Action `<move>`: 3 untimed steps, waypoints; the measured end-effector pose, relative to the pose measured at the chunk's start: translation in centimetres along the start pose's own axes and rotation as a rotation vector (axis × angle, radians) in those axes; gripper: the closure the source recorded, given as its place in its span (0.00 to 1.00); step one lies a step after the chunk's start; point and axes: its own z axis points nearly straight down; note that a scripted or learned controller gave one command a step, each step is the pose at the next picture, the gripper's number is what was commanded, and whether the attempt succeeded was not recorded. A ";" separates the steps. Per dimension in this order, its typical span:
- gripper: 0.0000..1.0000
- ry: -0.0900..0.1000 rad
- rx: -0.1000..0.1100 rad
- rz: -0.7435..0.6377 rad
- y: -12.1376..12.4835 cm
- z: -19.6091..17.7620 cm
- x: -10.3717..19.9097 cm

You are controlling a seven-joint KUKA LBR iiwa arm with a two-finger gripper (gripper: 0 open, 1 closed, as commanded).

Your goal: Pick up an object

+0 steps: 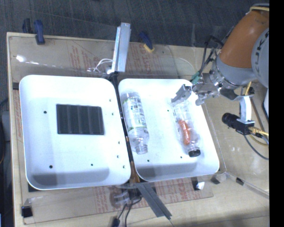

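Wooden bench [19,60] on dark carpet, two white bins side by side. Right bin [156,171] holds two clear bottles: one with orange contents and dark cap [186,129] along right side, one with pale label [135,121] beside left wall. Left bin [38,169] holds dark ribbed panel [80,119]. Gripper [183,93] hovers at orange bottle's upper end, holding nothing, jaws look parted. Step: approach before grasp. Next move likely needs descent, fingers straddling bottle across its width, then closing.
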 end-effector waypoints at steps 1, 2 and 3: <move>0.00 0.000 -0.001 -0.134 -2.0 1.3 -0.7; 0.00 0.001 0.000 -0.260 -0.1 4.7 -0.7; 0.00 0.002 0.001 -0.332 1.8 8.1 -0.6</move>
